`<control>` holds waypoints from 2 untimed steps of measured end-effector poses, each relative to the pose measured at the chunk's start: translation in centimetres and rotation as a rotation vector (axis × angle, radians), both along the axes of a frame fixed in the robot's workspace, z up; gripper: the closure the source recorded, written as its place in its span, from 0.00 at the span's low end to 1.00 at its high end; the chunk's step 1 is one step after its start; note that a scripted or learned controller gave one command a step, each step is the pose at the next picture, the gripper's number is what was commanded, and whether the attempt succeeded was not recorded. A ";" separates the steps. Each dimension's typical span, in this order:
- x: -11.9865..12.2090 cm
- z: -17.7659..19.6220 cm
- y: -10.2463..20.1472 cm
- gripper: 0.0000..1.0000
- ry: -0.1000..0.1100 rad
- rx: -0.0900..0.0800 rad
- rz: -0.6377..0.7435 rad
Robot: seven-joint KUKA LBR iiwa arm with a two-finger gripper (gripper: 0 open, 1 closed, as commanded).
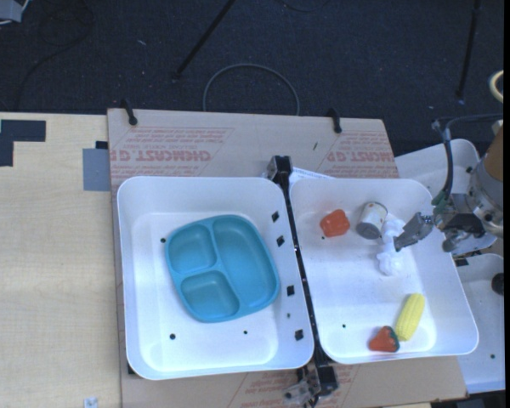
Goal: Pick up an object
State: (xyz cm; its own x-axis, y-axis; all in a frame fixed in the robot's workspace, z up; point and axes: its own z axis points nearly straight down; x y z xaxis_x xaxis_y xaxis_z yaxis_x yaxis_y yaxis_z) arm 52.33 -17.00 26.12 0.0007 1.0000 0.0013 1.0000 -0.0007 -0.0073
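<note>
You see the arm at the right edge of the frame, a little above the middle height. Its wrist points to the left. The gripper (431, 230) is dark and reaches toward the centre, with one finger (410, 232) extended left and the other lower right, apart.

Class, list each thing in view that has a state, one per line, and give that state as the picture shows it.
blue divided plate: flat in the left bin, compartments bare
orange toy: loose in the right bin
grey cup: tipped on its side
white crumpled piece: lying loose
yellow corn: lying on its side
red strawberry: beside the corn
gripper: at the right bin's edge, holding nothing visible
</note>
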 end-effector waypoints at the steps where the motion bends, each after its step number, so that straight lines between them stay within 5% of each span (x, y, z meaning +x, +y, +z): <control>1: 0.1 0.3 0.0 0.00 -0.006 -0.001 0.001; 2: 0.3 -6.2 0.2 0.00 0.002 0.002 0.001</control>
State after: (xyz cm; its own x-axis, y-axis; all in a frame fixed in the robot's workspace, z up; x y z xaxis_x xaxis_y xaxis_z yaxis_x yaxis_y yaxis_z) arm 52.63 -16.76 19.97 0.0000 1.0000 0.0029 1.0000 0.0000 -0.0094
